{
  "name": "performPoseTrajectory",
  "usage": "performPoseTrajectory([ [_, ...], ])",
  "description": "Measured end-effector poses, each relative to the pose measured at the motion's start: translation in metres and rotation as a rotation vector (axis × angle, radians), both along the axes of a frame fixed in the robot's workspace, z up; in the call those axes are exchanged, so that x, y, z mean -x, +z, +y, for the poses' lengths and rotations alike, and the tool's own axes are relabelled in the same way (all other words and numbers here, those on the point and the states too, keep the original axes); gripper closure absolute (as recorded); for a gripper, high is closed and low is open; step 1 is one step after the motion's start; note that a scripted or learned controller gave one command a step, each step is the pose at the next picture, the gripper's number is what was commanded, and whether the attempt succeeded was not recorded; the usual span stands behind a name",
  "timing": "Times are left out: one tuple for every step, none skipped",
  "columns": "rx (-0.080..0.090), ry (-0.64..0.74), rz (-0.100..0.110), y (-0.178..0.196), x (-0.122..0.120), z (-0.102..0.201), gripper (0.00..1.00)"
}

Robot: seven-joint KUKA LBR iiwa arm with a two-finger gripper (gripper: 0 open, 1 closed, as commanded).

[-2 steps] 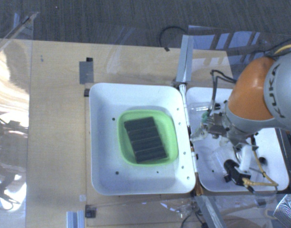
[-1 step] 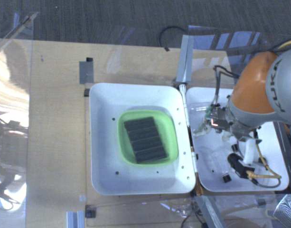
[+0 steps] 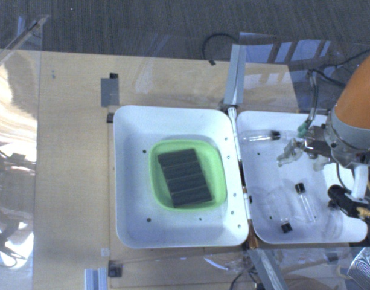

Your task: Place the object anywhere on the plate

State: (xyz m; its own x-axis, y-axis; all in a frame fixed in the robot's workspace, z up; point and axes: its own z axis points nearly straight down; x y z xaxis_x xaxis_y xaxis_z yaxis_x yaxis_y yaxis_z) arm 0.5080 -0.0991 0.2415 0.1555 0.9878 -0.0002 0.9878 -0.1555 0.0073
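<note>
The claw (image 3: 291, 150) hangs low over the right bin (image 3: 264, 121), at the end of the arm (image 3: 355, 104). Whether it is spread or pressed together cannot be told, because its tip is pale and blurs into the white floor. Nothing can be seen pinched in it.

Three clear vials lie close to it:
- one vial (image 3: 261, 137) is just to its left and a little further back
- a second vial (image 3: 303, 200) is nearer the camera than the claw
- a small black cap (image 3: 286, 227) lies further still toward the front edge

The plate (image 3: 156, 162) is well to the left of the claw, in the left bin (image 3: 125, 180). A dark ribbed block (image 3: 184, 177) already lies in the middle of it.

The step in hand is probably the pick-up: the claw seems to search for a vial, and no carrying has begun. If the block was the object, the task would be already done, but the position of the claw speaks against this.

The next move calls for a sure hold on one vial, which is smooth and may roll. It must then be lifted over the wall between the bins and set down left on the plate.

No brand, label or writing can be read anywhere.
</note>
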Motion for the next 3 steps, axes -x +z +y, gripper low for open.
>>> performPoseTrajectory([
  [0.002,0.018,-0.002,0.081,0.019,-0.055,0.0],
  [0.005,0.158,-0.003,0.135,0.019,-0.081,0.0],
  [0.007,0.183,-0.005,0.196,0.019,-0.107,0.0],
])
